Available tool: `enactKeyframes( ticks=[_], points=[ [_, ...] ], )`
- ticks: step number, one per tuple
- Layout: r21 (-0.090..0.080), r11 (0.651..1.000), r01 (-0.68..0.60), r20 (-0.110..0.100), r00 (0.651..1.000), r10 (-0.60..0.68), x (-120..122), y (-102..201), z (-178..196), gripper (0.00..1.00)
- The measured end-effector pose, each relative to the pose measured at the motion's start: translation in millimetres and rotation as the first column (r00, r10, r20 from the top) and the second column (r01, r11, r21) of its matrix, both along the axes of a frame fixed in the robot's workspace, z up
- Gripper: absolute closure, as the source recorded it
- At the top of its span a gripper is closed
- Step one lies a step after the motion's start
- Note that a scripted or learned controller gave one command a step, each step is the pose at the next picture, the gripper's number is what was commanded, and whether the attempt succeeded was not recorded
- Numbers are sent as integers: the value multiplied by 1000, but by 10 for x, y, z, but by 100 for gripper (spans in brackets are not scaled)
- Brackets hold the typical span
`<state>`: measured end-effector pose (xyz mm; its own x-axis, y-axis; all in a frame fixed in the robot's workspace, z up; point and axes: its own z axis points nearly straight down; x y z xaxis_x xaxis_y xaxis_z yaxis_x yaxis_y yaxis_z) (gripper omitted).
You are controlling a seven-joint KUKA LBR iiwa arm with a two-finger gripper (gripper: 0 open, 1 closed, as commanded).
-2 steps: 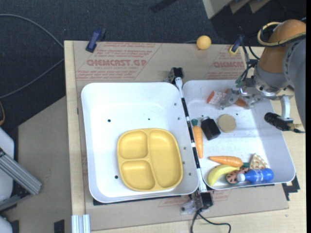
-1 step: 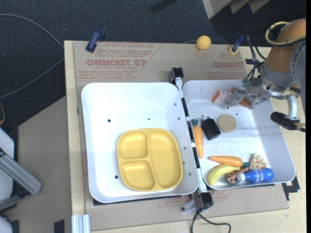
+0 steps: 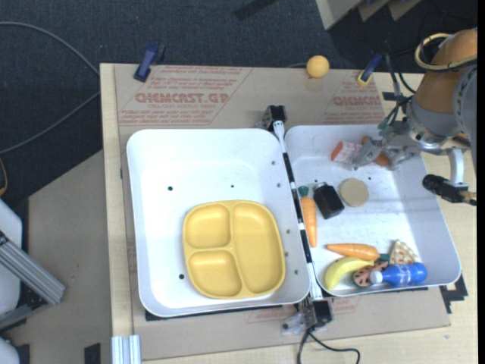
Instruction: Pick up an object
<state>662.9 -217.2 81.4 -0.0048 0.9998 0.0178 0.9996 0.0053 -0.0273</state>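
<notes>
The arm (image 3: pixel 443 89) reaches in from the right, and its pincer (image 3: pixel 377 152) hangs low over the far part of the right bin (image 3: pixel 439 226), just beside an orange-and-white packet (image 3: pixel 343 152) lying near the bin's back wall. The pincer's metal parts blur together there, so I cannot tell whether it is open or closed, nor whether it touches the packet. Nearer the middle of this bin lie a tan disc (image 3: pixel 353 192) and, just left of it, a small black block (image 3: pixel 328 201). A carrot (image 3: pixel 308 220) lies along the bin's left wall, and a second carrot (image 3: pixel 353 250) sits nearer the front. Below it rest a banana (image 3: pixel 339 270), a blue bottle (image 3: pixel 399 274) on its side, and something like a pizza slice (image 3: pixel 402 252). The left bin (image 3: pixel 151 165) holds a yellow divided plate (image 3: pixel 233 249). A yellow ball (image 3: pixel 318 66) sits on the worktop (image 3: pixel 220 97) behind the bins.
</notes>
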Motion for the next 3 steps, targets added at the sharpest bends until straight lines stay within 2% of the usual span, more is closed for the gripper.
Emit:
enactKeyframes(
  ticks=[3],
  points=[
    [-1, 1000, 1, 1, 1000, 0, 2, 0, -1, 0]
  ],
)
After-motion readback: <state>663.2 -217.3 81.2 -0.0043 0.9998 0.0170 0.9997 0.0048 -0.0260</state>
